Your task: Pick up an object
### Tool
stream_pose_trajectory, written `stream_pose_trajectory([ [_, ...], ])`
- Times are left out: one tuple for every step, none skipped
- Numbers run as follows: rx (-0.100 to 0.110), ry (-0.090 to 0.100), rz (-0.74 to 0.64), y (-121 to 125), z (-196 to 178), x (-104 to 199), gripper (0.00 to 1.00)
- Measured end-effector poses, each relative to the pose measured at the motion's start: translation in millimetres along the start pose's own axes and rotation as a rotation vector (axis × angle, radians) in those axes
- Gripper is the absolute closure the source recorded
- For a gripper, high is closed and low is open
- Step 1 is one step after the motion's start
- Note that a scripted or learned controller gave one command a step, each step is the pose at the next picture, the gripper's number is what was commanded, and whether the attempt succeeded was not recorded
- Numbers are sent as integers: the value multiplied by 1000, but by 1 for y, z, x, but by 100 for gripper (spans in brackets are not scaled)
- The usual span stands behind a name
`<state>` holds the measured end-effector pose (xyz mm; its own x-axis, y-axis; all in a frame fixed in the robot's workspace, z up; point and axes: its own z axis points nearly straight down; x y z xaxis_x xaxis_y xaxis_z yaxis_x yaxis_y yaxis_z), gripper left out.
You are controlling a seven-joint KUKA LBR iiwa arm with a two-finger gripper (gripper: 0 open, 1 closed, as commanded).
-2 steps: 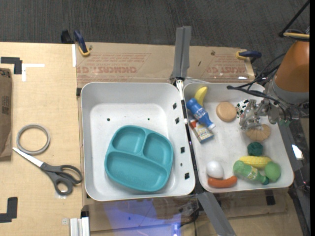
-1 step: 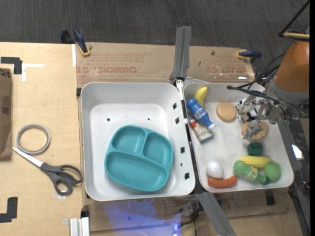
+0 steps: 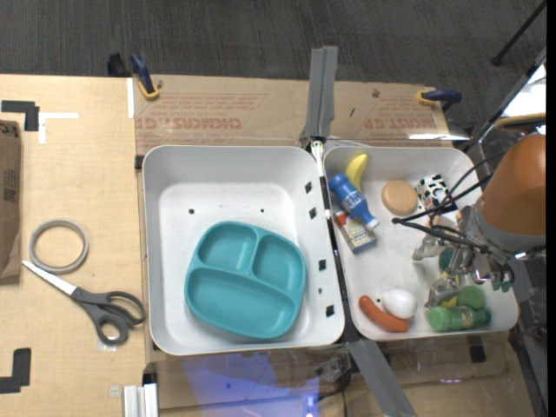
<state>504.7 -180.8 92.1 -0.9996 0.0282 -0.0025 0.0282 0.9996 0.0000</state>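
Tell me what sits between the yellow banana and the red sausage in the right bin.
In the camera view, between the banana and the sausage lies the blue bottle, then a small red-and-white packet, then bare bin floor.

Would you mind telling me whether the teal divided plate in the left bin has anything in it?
Empty. The teal divided plate lies flat in the left bin, and all three compartments show bare teal surface.

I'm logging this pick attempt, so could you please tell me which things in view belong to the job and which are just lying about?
Belonging to the job, in the right bin:
gripper, green object, white egg, sausage, banana, blue bottle, brown round piece, spotted toy.

Just lying about:
teal divided plate, scissors, tape roll, blue clamps.
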Motion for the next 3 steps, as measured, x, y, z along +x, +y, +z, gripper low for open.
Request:
stream_pose_trajectory([
  [0, -2, -92, -26, -1, -35, 0],
  [0, 0, -125, -40, 0, -17, 0],
  [0, 0, -200, -39, 0, -16, 0],
])
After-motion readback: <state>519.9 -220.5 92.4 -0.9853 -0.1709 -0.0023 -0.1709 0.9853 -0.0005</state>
